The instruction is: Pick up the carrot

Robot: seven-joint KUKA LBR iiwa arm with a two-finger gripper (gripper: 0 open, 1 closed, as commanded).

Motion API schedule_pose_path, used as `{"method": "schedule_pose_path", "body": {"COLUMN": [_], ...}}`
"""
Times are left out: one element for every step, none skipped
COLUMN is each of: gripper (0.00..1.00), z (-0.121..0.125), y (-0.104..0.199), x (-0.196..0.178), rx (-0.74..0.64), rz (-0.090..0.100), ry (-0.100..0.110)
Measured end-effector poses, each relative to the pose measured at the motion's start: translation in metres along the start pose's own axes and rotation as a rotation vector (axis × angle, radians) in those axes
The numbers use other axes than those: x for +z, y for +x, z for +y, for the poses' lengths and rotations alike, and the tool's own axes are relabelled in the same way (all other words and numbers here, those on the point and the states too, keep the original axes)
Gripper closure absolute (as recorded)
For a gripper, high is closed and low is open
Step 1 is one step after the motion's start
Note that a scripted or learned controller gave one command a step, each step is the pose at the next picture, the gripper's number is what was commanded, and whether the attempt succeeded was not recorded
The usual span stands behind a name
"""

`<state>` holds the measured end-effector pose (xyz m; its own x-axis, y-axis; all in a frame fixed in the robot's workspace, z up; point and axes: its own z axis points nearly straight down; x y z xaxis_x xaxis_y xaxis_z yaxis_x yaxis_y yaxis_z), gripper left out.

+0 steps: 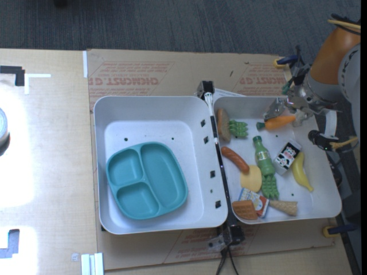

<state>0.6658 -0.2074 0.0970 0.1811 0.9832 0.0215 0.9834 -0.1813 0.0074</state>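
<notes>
The orange carrot (277,121) lies crosswise at the back of the right bin (330,202), its green tip pointing left. My gripper (290,113) comes down from the right over the carrot's right end. Its fingers (299,116) are closed around that end, so the carrot sits between them. I cannot tell whether the carrot rests on the bin floor or hangs just above it.
Also in the right bin are a green bottle (264,156), a banana (301,171), a sausage (235,160), a small black-and-white carton (286,155), a bun (222,124) and several other toy foods. The left bin (114,110) holds a teal divided plate (147,180).
</notes>
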Motion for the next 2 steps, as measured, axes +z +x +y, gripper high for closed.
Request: {"method": "schedule_pose_path", "body": {"gripper": [0.0, 1.0], "z": [-0.013, -0.0131], "y": [-0.0018, -0.0016], "x": [0.0034, -0.0062], "rx": [-0.208, -0.206], "rz": [-0.018, -0.018], "ry": [0.009, 0.012]}}
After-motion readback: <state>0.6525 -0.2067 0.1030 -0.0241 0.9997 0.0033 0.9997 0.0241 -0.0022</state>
